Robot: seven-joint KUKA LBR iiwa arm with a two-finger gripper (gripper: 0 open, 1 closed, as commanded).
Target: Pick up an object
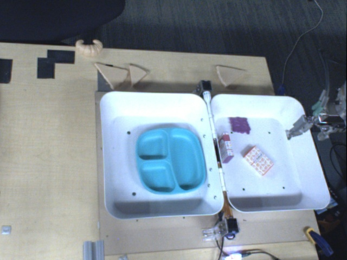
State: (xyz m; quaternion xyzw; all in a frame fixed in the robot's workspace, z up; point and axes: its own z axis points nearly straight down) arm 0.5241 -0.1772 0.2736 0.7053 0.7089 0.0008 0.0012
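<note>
Gripper is sitting at the far right rim of the right bin, arm barely poking into view; can't tell its state. Nothing visibly in its grasp. In the right bin: a purple item is lying near the back, a small red-and-white packet is resting by the divider w/ the left bin, a patterned box is sitting mid-bin, tilted. A blue compartment tray is occupying the left bin. Print on packet & box too small to read.
</note>
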